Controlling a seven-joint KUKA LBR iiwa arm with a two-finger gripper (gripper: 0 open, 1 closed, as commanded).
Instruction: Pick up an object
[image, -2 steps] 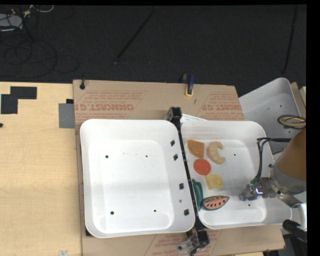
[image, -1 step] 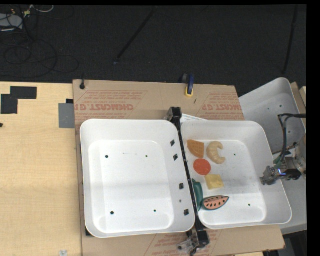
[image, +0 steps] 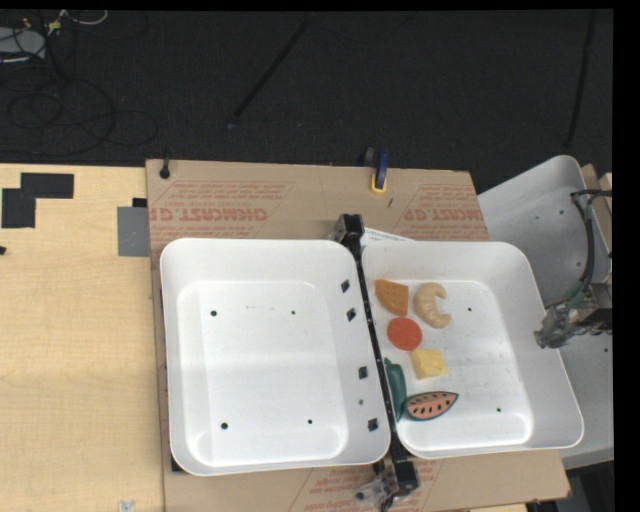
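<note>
At the right edge of the frame, the gripper (image: 560, 328) hangs just past the right bin's (image: 520, 270) right rim, small and dark against the grey arm base; whether its jaws are open or shut cannot be told, and nothing is seen between them.

In the right bin, all toward its left side, lie 6 toys. A bread wedge (image: 392, 296) sits uppermost, with a croissant (image: 433, 304) just beside it on the right. Below them is a red disc (image: 404, 333), and lower right of that a yellow cube (image: 430, 363). A watermelon slice (image: 430, 405) lies near the bin's lower left corner, touching a green piece (image: 395, 388) that rests against the left wall.

The left bin (image: 190, 300) fills the middle of the frame. Both bins rest on cardboard (image: 260, 205), fixed by a clamp (image: 378, 170) at its upper edge.
</note>
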